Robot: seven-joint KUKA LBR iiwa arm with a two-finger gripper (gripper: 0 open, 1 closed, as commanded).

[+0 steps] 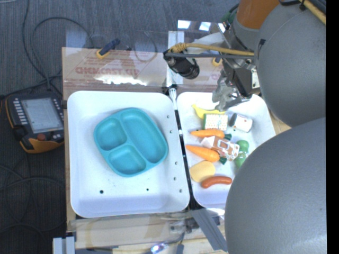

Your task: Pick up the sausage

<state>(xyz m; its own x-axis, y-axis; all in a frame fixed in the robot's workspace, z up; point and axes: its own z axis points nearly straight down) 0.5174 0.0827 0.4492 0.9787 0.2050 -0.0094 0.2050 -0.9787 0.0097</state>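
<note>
The sausage (216, 181) is a short reddish-orange link lying near the front of the right bin (259, 107), just in front of a pale yellow rounded food item (202, 170). My gripper (225, 97) hangs over the back of the same bin, above a yellow banana (197, 110) and a small green-and-white box (214, 121). It is well behind the sausage, with several toy foods between them. Nothing shows in its grasp.
Two carrots (203, 152), a red-and-white packet (229, 147), a green item (242, 146) and a white piece (243, 124) crowd the right bin's middle. A blue divided plate (131, 141) lies in the left bin (79, 194). My grey arm covers the bin's right side.
</note>
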